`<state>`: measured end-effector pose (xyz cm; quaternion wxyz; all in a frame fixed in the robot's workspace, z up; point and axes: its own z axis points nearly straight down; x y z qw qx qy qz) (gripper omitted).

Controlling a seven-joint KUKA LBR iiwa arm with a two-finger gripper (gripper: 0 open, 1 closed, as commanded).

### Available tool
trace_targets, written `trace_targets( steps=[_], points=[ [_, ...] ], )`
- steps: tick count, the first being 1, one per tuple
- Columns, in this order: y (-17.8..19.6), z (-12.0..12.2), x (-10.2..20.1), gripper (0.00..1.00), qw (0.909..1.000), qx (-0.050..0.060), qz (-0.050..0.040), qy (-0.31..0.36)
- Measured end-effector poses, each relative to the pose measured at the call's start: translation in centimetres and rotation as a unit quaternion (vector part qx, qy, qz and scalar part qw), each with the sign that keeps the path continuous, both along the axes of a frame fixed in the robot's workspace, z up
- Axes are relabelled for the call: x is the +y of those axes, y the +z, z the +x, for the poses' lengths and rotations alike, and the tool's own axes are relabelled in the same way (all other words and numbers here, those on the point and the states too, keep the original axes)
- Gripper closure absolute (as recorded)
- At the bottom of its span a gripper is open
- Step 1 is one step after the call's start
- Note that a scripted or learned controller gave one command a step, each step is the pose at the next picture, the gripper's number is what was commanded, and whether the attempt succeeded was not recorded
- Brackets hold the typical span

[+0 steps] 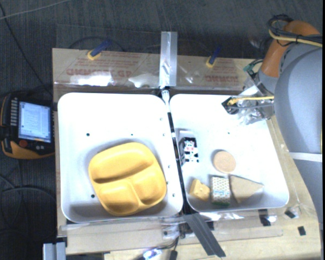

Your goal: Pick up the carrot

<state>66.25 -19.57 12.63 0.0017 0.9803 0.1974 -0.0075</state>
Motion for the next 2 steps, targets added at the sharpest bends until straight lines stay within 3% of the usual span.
trace_targets(
  steps=[1, 2],
  points=[
    [3.8, -3.8, 2.1, 1.0, 0.9794, -0.003, 0.0057, 0.202],
    [2.2, -1.6, 8.9, 1.0, 0.9619, -0.003, 0.0063, 0.273]
  ],
)
